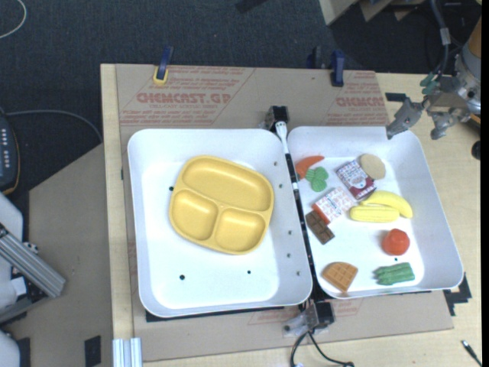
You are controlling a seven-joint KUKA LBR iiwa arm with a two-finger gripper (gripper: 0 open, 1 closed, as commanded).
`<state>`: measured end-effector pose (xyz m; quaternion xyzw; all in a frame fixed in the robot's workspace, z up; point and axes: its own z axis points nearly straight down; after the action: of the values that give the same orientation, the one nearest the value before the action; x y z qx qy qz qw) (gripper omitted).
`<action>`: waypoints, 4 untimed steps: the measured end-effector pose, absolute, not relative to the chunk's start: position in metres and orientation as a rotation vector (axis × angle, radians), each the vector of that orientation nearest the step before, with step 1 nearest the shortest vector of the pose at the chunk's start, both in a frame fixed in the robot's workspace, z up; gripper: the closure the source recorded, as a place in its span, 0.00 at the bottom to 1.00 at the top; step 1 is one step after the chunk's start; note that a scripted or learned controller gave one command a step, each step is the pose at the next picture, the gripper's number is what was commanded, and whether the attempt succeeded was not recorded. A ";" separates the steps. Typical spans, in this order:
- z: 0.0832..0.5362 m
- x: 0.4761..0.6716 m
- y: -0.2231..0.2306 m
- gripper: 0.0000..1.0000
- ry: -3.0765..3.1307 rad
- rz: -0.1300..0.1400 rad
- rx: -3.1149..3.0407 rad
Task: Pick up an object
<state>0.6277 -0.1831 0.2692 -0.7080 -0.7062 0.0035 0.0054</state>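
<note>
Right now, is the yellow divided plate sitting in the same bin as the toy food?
No, the yellow divided plate lies alone in the left bin, while the banana and other toy food fill the right bin.

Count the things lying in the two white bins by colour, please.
Yellow: 3 (tray, banana, corn)
Green: 2
Red or orange: 2
Red-and-white packets: 2
Brown or tan: 3
Total: 12

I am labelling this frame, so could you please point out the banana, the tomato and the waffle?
banana [380, 206], camera view, middle of its yellow body.
tomato [396, 241], camera view, centre of its red top.
waffle [340, 274], camera view, centre of its gridded face.
</note>
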 end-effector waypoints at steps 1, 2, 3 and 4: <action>0.277 0.630 -0.183 0.00 -2.222 0.000 -2.221; 0.229 0.626 -0.174 0.00 -2.220 0.003 -2.218; 0.184 0.633 -0.172 0.00 -2.221 0.004 -2.217; 0.120 0.630 -0.172 0.00 -2.219 0.004 -2.218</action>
<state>0.6301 -0.1720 0.1204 -0.7069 -0.7073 0.0014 0.0024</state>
